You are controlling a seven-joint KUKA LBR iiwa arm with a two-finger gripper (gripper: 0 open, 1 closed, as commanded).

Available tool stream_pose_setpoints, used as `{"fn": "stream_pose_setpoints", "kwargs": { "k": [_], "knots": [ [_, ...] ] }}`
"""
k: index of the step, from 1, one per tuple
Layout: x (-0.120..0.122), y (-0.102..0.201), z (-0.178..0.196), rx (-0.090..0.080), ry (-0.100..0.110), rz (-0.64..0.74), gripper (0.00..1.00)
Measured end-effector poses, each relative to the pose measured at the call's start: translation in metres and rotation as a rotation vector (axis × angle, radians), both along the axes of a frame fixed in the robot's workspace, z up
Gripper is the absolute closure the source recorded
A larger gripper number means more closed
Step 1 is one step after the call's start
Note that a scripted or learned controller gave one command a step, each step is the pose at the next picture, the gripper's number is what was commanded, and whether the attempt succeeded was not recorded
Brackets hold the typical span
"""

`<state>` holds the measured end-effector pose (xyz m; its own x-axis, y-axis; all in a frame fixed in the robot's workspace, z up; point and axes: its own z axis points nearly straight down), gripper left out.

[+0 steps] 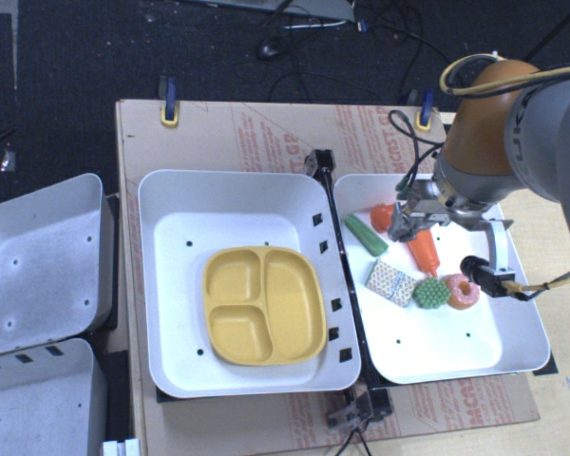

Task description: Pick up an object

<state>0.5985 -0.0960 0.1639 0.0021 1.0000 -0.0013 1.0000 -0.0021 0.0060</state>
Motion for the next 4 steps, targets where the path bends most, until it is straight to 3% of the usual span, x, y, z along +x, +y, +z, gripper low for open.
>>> {"fn": "stream_pose_setpoints", "kwargs": {
  "k": [1,3,4],
  "knots": [
    [0.002,0.0,0.054,0.0,-0.001,0.004,1.0],
    [0.027,0.104,0.078,0.003,0.003,0.011,1.0],
    [0.032,0.157,0.072,0.003,0.005,0.011,1.0]
  ]
}}
